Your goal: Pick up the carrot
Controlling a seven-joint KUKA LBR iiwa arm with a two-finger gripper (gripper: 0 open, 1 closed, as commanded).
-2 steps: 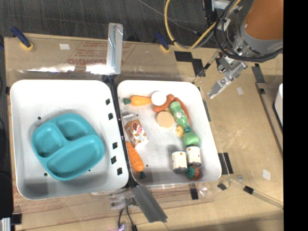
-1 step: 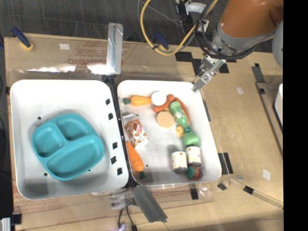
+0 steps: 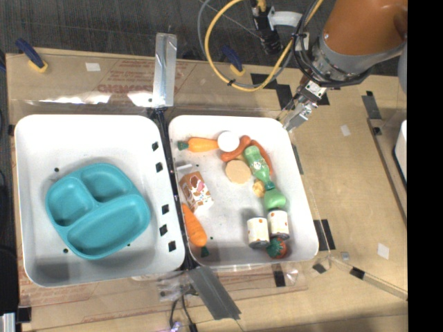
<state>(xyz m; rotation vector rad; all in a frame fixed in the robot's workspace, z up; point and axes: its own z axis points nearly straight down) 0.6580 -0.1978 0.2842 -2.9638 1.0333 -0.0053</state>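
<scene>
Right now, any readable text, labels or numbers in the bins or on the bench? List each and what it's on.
No text can be read for certain.
Cardboard sheet behind the bins: faint reddish print, too blurred to read.
Small carton in the right bin: coloured picture on its face, no legible words.
Two small cans: labels too small to read.
Green bottle: pale marks, unreadable.

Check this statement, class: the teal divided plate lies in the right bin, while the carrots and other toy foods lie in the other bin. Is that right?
Not quite. The camera view shows the teal divided plate in the left bin, not the right one. The carrots, one near the top and another by the divider, lie with the other toy foods in the right bin.
</scene>
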